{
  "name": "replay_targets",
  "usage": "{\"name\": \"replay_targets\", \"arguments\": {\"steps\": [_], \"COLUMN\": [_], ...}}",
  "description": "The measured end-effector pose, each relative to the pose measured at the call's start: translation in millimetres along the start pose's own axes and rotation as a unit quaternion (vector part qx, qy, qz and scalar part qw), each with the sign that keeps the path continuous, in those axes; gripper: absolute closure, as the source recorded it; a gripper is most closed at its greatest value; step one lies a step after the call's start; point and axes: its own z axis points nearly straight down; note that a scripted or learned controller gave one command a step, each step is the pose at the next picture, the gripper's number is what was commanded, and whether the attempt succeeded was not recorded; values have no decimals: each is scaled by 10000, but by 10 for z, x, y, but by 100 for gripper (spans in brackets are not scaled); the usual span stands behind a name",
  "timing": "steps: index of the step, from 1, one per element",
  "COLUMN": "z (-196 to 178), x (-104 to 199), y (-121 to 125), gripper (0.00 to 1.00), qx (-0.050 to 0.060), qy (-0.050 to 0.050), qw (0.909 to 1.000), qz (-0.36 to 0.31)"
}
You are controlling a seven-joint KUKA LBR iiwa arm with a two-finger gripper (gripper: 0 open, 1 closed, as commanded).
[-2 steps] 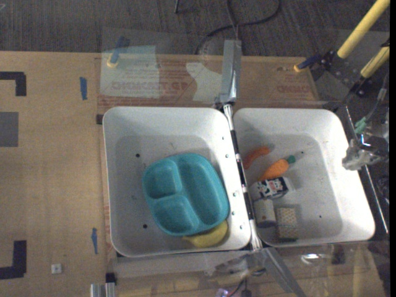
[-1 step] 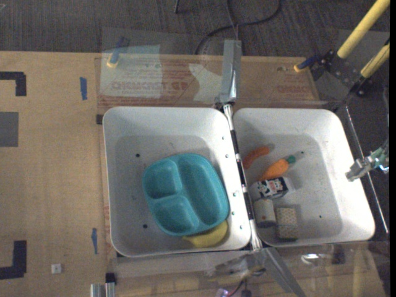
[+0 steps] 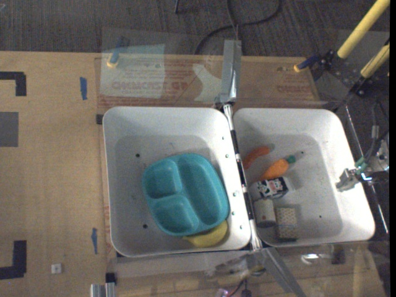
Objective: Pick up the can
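The can (image 3: 266, 211) lies on its side at about seven o'clock in the right bin (image 3: 322, 119), tucked against the divider wall just below a black-and-white carton (image 3: 273, 188), so a descent must thread between neighbours. The gripper (image 3: 351, 177) sits at the bin's three o'clock rim, well apart from it; whether its claw is apart or together I cannot tell.
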Motion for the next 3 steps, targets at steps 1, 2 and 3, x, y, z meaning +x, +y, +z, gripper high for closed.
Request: {"name": "replay_targets", "arguments": {"steps": [1,2,3], "z": [-64,-35,-295], "x": [-164,-170,177], "y": [-6,-9,31], "gripper": [100,100,100], "qx": [-12,-10,-20], "qy": [-13,-5,-16], "qw": [9967,9626,9578], "qz": [-809,-2710,-2874]}}
